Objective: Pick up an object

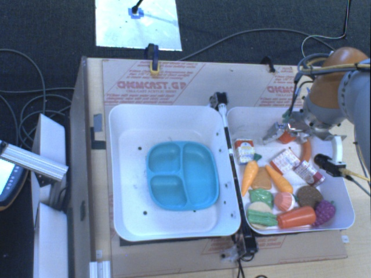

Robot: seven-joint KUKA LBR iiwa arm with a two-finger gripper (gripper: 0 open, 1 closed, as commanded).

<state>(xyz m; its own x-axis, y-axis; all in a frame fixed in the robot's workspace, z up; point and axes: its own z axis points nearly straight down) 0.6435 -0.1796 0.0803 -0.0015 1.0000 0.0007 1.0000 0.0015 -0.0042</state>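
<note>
My gripper [284, 133] is low over the back of the right bin [346, 213], right above a small orange-red piece [285, 137]. Toy food lies in that bin: a small red and green carton [244, 150], two carrots [248, 176] [279, 179], a red and white packet [284, 160], an orange sausage [306, 150], a brown ball [309, 196], purple grapes [324, 211] and a long red piece [296, 216]. The grey arm with its orange band [346, 57] comes in from the right.
The left bin [124, 213] holds a blue divided plate [182, 174]. A black divider clip [219, 101] sits where the two bins meet. A black fitting [327, 165] sits at the right bin's rim. Cables run across the dark floor behind the bench.
</note>
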